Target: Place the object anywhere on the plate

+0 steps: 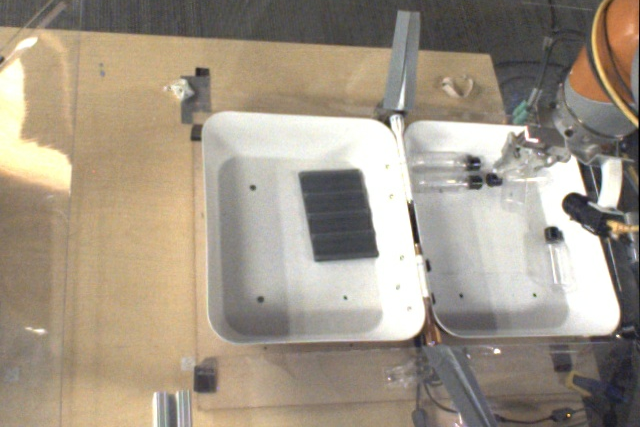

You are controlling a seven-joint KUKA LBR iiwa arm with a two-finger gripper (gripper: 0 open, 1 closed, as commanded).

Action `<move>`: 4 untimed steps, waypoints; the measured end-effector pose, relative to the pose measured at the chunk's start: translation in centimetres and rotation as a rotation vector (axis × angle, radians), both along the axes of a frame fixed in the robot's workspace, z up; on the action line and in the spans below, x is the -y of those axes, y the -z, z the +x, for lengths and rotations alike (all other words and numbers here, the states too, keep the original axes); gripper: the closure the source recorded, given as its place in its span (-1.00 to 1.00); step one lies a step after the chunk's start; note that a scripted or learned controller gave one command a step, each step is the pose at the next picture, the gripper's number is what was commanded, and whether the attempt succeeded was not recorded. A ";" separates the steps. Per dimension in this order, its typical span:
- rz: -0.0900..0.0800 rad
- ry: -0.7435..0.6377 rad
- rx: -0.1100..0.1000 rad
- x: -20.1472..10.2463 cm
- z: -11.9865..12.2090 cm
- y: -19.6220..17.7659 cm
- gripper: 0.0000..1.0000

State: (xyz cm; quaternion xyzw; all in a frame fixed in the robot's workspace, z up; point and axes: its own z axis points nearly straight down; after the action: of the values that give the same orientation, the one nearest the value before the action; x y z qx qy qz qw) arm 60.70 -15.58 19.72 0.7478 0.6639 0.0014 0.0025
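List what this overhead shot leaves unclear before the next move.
- End effector, camera view: small and cluttered; finger state unreadable.
- Arm: cut off by the right edge.
- Clear items in the right bin: transparent against white; outlines and count uncertain.
- Dark ridged plate in the left bin: surface detail too small.

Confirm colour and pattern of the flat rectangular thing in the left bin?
Dark grey ribbed rectangular plate, parallel bands across it; camera view.
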 end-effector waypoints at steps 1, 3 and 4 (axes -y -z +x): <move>0.001 0.080 -0.004 -3.8 6.2 7.1 1.00; 0.002 -0.236 0.000 -22.5 6.2 1.1 1.00; -0.001 -0.854 0.002 -28.5 6.0 -1.1 1.00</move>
State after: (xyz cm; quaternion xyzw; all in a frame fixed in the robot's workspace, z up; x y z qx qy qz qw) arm 66.66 12.94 20.86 0.4055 0.9141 0.0025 0.0028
